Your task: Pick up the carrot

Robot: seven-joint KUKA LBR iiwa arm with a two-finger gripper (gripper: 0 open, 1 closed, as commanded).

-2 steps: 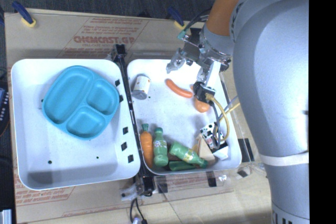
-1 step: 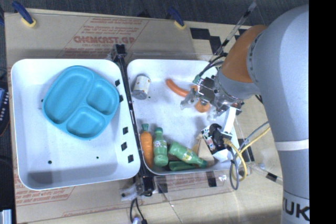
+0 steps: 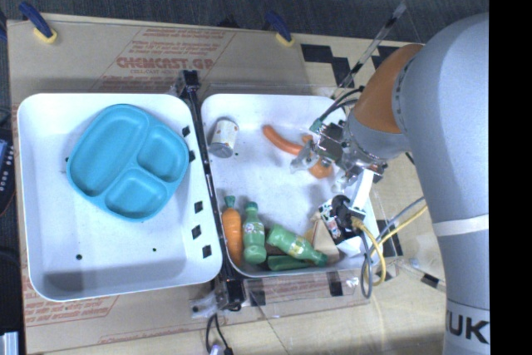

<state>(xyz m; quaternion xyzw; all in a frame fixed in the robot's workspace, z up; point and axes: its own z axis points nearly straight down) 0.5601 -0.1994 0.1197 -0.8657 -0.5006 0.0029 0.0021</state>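
The far end of the long orange carrot point(image 3: 287, 142) is hidden beneath the metal two-finger gripper point(image 3: 316, 160), and whether the claw is spread or pinching cannot be told. The carrot lies in the right shallow white bin point(image 3: 258, 108), near its back. A small silver can point(image 3: 223, 137), a second stubby orange carrot point(image 3: 232, 234) and two green plastic bottles point(image 3: 274, 241) are seen there too. A blue moulded compartment tray point(image 3: 127, 160) rests in the left white bin point(image 3: 50, 204).

One fixed camera looks down slantwise on both white bins point(image 3: 33, 179).
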